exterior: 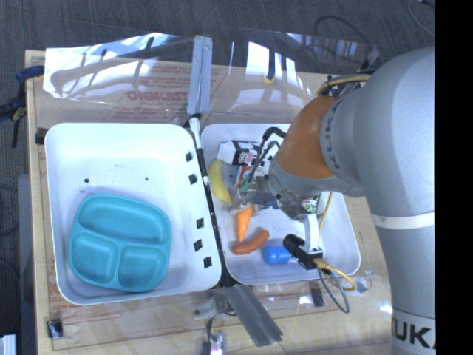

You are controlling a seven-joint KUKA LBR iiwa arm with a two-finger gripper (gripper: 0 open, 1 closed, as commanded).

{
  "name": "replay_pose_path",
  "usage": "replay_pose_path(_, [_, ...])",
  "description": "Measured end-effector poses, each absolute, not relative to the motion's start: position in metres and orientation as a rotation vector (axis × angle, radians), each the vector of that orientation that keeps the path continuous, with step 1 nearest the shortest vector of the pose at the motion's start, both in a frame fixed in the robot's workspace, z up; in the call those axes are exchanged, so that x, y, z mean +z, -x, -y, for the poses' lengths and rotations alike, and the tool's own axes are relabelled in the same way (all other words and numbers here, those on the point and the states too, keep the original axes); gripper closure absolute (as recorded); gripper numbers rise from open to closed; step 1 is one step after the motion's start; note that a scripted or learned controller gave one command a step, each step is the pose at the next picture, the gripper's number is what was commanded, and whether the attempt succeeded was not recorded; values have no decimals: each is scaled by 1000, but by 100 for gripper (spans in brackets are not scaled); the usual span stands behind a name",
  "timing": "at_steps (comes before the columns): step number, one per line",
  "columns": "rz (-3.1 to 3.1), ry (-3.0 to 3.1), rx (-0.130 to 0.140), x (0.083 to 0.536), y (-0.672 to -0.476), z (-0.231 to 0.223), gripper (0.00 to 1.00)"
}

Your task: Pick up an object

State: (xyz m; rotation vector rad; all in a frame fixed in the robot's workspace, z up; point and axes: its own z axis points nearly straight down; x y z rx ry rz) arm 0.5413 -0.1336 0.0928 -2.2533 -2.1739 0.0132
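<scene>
Big and grey, the arm (392, 146) is seen closest, reaching into the right bin (347, 250) from the right. Its gripper (247, 183) is held low over the toys, but whether anything is gripped cannot be told, because the tip is hidden in clutter. A pick seems to be under way. A yellow banana (219, 182) is touched or nearly touched by the tip. Just below lie an orange carrot (243, 222), a sausage (250, 242) and a blue block (276, 254), close together. A straight lift would be needed next. A blue tray (118, 242) is kept in the left bin (111, 146), well apart.
</scene>
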Motion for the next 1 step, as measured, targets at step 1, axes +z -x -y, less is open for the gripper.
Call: replay_pose_path(1, [1931,2473,8,188,-558,48,100])
